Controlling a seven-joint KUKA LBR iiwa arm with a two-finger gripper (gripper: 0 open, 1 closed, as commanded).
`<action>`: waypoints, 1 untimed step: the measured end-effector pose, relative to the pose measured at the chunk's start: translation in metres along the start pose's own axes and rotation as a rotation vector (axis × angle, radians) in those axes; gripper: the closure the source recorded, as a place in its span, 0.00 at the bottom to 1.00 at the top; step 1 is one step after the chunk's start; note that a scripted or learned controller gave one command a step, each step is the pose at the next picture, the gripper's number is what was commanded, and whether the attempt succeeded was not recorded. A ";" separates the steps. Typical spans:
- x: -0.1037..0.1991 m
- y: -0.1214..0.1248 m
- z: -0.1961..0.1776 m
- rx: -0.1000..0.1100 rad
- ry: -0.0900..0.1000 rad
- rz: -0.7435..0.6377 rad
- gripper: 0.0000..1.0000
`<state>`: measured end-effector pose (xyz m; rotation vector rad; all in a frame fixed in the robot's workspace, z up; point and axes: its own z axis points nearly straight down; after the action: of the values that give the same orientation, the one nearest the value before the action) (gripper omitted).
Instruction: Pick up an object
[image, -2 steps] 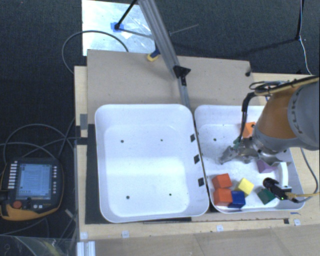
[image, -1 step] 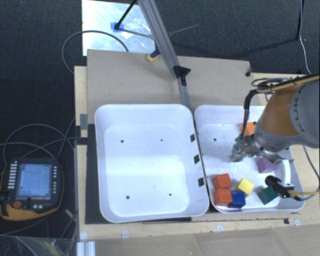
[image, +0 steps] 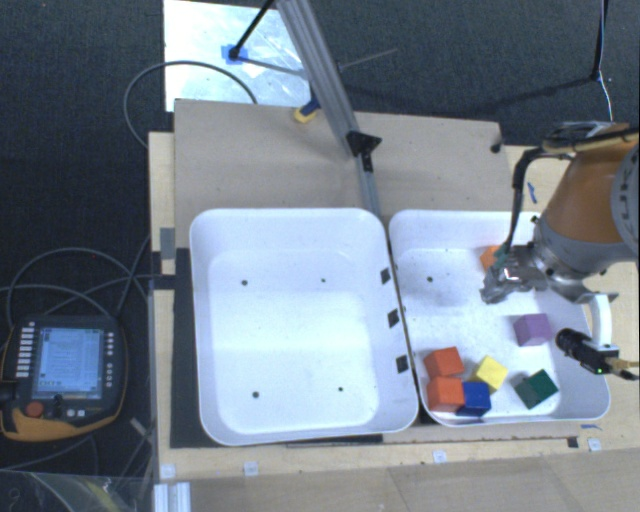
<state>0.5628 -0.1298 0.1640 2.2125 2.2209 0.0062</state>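
Orange block lies just behind the end effector, almost touching it, in the right bin. I cannot tell its grip state.

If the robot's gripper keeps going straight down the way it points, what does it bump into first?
Probably the bare white floor of the right bin. The gripper points down into that bin, with an orange block close beside it. Depth is hard to judge from above, so it might clip that block instead.
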 end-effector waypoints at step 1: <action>-0.010 0.008 -0.053 0.000 -0.001 0.000 1.00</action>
<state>0.5700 -0.1393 0.2168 2.2116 2.2208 0.0059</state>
